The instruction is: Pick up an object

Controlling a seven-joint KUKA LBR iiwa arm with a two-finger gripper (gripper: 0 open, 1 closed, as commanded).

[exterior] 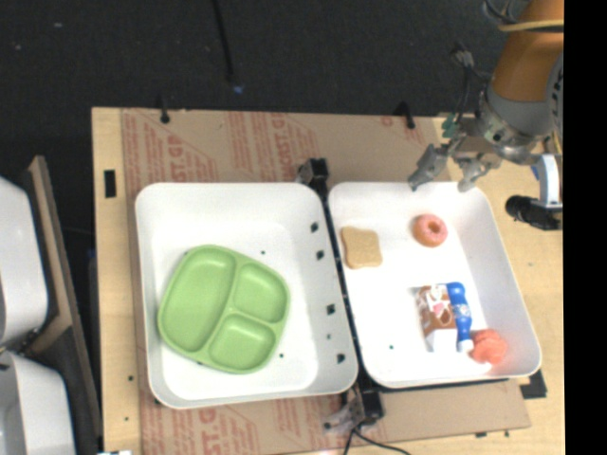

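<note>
Red print on the counter [228, 145] is too faint to read, while the tool [446, 172] hangs spread wide, holding nothing, above the right bin's [507, 278] far edge.

Glossy white plastic bins [228, 368]

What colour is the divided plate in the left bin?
Light green; the divided plate shows clearly in the camera view.

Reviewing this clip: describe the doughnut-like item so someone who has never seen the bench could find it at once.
Start at the right-hand white bin. Near its far edge, just below the open gripper, lies the pink doughnut, to the right of the tan toast slice. It alone is ring-shaped with a centre hole.
</note>
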